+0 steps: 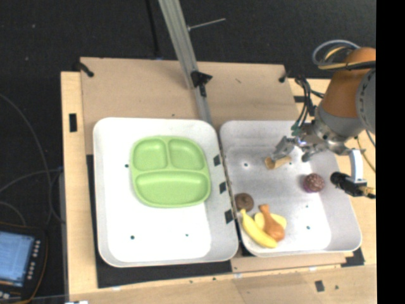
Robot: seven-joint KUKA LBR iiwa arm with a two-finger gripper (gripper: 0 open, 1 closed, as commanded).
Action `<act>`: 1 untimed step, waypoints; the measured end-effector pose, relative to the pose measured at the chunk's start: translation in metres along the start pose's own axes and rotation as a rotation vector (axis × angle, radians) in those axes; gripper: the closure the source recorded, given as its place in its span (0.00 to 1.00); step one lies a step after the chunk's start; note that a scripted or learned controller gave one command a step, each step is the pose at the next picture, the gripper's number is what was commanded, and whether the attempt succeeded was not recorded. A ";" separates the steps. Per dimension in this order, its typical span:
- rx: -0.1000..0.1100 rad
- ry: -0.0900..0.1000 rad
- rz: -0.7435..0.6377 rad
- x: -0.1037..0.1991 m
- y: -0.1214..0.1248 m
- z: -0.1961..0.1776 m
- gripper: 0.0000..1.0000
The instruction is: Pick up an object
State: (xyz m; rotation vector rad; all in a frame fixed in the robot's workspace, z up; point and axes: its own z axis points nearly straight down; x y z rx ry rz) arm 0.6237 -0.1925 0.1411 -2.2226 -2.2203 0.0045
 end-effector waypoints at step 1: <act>0.001 0.000 0.001 -0.001 -0.001 0.042 0.00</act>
